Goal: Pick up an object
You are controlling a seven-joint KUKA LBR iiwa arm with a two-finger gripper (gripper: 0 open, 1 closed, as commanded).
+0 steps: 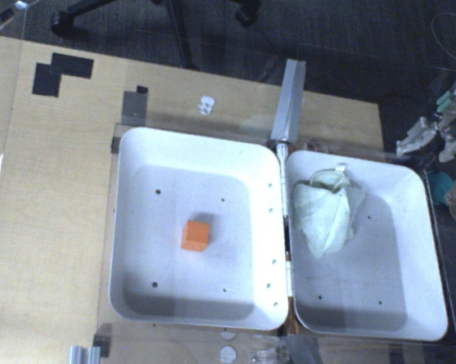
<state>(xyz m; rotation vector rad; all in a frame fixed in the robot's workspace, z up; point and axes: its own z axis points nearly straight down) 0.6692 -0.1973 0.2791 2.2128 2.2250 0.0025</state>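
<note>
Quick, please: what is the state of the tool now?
Tool: at the upper right, outside the bins; open or closed cannot be told.

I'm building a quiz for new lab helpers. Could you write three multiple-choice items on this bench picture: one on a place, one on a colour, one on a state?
1. Where does the small block lie?
A. in the left bin
B. in the right bin
C. on the bare bench

2. What colour is that block?
A. blue
B. orange
C. green

3. How does the white cloth lie in the right bin?
A. spread flat over the whole floor
B. hanging over the front rim
C. bunched in a heap near the wall next to the left bin

Key: 1 A, the block sits near the middle of the left bin. 2 B, it shows orange against the white floor. 3 C, the cloth is crumpled into a mound at that side.
</note>
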